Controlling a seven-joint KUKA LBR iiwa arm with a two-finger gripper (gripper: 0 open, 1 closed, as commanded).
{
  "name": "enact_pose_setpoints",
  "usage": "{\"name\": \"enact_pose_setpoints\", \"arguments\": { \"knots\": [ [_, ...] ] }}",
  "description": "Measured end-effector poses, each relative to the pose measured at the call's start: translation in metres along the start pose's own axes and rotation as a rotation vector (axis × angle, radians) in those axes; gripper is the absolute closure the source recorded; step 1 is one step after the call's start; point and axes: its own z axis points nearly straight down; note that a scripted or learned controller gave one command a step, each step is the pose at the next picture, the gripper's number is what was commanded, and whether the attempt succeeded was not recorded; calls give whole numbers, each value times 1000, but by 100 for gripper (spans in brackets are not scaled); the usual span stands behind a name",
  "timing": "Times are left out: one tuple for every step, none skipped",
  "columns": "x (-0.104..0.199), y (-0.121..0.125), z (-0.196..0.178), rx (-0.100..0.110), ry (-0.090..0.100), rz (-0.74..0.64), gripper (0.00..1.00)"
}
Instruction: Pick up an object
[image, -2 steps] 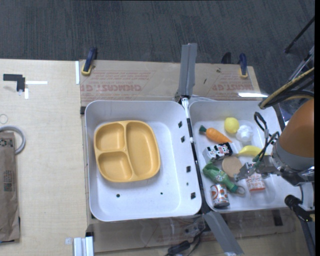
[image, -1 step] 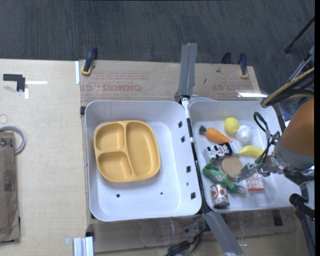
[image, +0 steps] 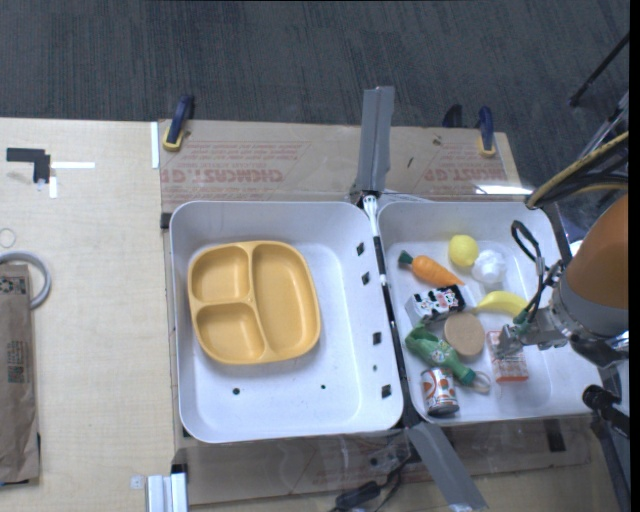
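Beneath the fingers sits a red-and-white packet in the right bin; arm low over it, apparently for a grasp; whether they are spread or pressed together, cannot tell.

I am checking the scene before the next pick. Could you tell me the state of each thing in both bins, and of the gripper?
Yellow divided plate: flat in left bin, compartments empty.
Can: lying on its side, right bin.
Carrot: lying flat.
Banana: lying flat.
Lemon: resting near the far wall.
Small carton: lying flat below the gripper.
Gripper: low over right bin; grasp not clear.
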Motion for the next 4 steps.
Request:
{"name": "enact_pose_setpoints", "arguments": {
  "knots": [
    [5, 74, -97, -2, -2, 125, 100],
    [-28, 140, -136, -3, -3, 24, 100],
    [-42, 91, -80, -1, -1, -141, 100],
    [-50, 148, -133, -3, -3, -98, 100]
  ]
}}
